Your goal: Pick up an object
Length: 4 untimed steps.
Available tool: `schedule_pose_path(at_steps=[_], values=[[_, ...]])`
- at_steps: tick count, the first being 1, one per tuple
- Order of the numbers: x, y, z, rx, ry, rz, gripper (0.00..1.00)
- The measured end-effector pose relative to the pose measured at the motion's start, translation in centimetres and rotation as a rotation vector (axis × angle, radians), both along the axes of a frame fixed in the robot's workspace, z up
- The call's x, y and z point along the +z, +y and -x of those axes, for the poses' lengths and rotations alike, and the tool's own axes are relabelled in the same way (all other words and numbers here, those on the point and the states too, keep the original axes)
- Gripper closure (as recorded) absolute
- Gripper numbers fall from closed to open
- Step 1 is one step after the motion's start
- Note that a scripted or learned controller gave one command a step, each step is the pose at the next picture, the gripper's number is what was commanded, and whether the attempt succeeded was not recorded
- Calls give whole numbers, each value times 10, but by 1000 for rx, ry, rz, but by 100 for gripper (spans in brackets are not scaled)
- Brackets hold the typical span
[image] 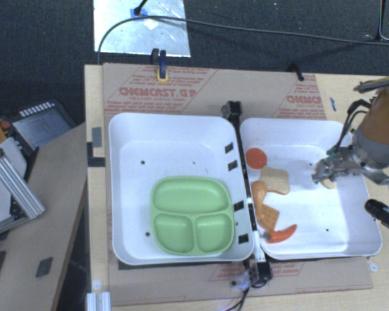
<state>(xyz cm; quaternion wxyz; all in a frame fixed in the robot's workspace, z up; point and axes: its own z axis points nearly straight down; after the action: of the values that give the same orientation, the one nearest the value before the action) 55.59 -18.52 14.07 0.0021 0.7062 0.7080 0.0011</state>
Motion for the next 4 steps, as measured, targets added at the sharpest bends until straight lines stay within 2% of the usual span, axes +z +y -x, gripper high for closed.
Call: schedule_pose_path(at_steps=[1, 2, 3, 4], values=[[63, -4, 4, 1, -3, 1, 100], [107, -3, 5, 2, -2, 1, 100], [95, 57, 8, 7, 4, -3, 100], [89, 110, -1, 7, 3, -3, 100]])
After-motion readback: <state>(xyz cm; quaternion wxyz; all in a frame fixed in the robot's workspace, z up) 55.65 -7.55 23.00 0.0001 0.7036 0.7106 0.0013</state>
